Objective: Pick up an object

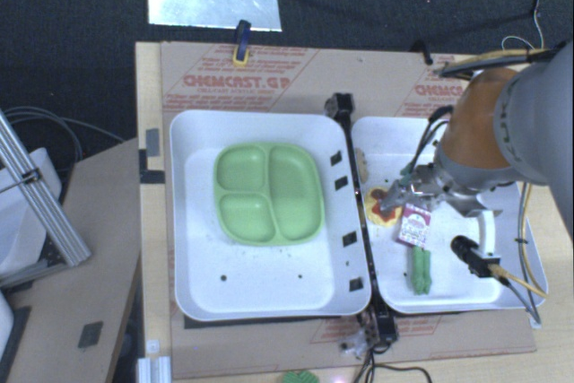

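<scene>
The right bin (395, 139) holds a red and yellow object (380, 204) near its left wall. A pink and white packet (413, 227) lies just right of that object, and a green object (420, 271) lies below the packet near the front wall. My gripper (411, 190) hangs low over the bin, directly above the red and yellow object and the packet's top edge. The grey arm with its orange band (484, 126) comes in from the right. I cannot make out anything held.
The left bin (193, 282) holds a green divided plate (268, 193). A small tan thing (361, 162) lies by the right bin's left wall. A black divider with clips (352, 193) runs between the bins. The right bin's far part is bare.
</scene>
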Controlling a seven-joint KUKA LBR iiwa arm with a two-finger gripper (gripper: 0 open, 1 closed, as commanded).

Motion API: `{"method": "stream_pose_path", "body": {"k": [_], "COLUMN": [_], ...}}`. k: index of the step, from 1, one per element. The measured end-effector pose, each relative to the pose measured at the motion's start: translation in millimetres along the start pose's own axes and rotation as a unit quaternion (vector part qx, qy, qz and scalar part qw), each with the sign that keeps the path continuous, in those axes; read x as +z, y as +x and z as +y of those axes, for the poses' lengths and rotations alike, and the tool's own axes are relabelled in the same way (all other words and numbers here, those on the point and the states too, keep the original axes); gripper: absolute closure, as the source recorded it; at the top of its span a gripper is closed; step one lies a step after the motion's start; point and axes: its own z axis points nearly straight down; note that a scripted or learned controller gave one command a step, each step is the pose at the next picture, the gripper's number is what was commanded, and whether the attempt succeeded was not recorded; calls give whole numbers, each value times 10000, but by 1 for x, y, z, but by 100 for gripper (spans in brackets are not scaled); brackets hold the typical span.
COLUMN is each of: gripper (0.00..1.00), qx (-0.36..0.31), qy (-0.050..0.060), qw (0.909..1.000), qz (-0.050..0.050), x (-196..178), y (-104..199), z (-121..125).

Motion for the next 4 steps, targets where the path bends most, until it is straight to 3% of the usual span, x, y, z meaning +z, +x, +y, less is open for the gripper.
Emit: {"method": "stream_pose_path", "body": {"k": [1, 2, 3, 4], "gripper": [0, 0, 0, 0], "qx": [0, -37, -41, -65], "qy": [0, 40, 33, 17], "qw": [10000, 9999, 10000, 9999], "qz": [0, 86, 82, 79], "x": [0, 2, 1, 2], "y": [0, -15, -15, -17], "z": [0, 11, 11, 58]}}
